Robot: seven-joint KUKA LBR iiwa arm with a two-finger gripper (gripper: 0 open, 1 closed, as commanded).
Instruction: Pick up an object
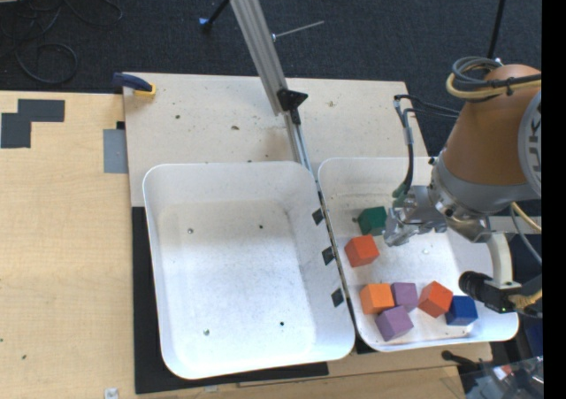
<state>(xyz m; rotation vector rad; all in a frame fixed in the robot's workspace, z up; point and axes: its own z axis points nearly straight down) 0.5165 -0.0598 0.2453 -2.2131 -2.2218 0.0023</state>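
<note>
Seemingly beside the green block, the tool crowds orange cubes; grip unreadable.

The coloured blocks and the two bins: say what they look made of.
Blocks, such as the orange block and purple block: probably painted wood or plastic, matte, with flat even colour and no glare. Bins, such as the left bin: likely moulded white plastic, smooth with rounded rims, scuffed and speckled.

pale bench, 2 white bins side by side
</note>
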